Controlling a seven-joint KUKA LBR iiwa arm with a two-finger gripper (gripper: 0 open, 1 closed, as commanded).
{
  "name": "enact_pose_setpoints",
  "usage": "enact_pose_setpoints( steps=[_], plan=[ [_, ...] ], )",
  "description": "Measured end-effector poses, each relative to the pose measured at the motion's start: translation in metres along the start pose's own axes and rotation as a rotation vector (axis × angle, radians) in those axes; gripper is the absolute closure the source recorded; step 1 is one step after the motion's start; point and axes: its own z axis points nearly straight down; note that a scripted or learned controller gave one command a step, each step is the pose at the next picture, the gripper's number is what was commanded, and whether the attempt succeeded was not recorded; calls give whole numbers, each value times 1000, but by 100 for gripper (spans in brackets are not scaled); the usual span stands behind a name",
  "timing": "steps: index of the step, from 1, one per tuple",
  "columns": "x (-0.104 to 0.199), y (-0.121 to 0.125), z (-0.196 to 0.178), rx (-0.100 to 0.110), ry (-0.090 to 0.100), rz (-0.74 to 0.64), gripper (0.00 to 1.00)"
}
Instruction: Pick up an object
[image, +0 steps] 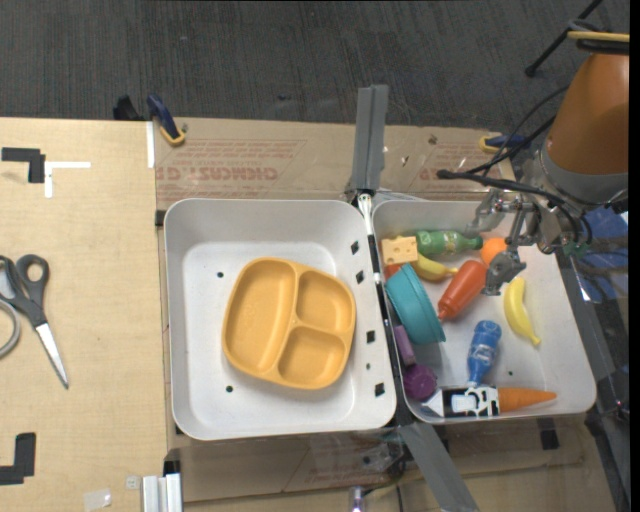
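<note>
Reaching from the right, the end effector (503, 262) hangs over the right bin (572, 330).

Right bin (575, 345) is crowded along its left wall: teal bowl (414, 304), purple piece (417, 380), cheese block (400, 249) packed tight. Open floor lies between the blue bottle (483, 349) and banana (518, 309). Left bin (190, 320) offers room all around the yellow plate (289, 323).
</note>
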Motion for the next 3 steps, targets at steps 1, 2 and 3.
enact_pose_setpoints(
  steps=[1,2,3],
  plan=[
    [19,-16,140,1,-2,-4,0],
    [18,-15,130,2,-6,-7,100],
    [18,-14,130,2,-6,-7,0]
  ],
)
